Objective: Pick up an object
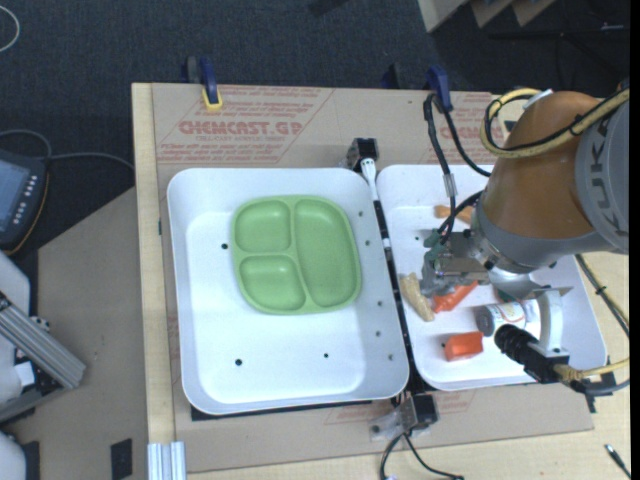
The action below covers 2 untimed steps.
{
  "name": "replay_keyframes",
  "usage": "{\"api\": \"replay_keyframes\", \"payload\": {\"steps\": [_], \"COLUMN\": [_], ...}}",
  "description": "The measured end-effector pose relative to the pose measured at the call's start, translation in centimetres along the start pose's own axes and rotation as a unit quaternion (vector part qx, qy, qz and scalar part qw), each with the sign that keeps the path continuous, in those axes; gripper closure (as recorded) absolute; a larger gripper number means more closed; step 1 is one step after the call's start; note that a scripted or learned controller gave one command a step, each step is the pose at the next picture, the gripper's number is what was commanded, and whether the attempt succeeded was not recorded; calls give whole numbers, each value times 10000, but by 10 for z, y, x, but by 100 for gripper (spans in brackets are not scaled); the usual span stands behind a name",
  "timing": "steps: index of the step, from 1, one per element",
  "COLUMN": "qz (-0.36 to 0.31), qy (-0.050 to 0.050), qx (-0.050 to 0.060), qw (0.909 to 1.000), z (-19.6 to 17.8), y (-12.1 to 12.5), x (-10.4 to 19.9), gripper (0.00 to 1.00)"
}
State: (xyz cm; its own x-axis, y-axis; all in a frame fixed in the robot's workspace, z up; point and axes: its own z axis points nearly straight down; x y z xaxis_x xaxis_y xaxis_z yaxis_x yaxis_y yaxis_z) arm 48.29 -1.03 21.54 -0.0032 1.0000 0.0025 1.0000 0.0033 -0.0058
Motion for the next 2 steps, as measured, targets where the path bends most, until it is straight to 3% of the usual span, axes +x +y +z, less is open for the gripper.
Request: {"api": "replay_keyframes", "payload": {"steps": [1,2], "qz": [11,11], "qy": [-13,-11], "qx": [-44,-14], "qw": [10000,10000], "z": [-17,1], "y": [-3,8], "x": [0,4], "gripper": [100,100]}}
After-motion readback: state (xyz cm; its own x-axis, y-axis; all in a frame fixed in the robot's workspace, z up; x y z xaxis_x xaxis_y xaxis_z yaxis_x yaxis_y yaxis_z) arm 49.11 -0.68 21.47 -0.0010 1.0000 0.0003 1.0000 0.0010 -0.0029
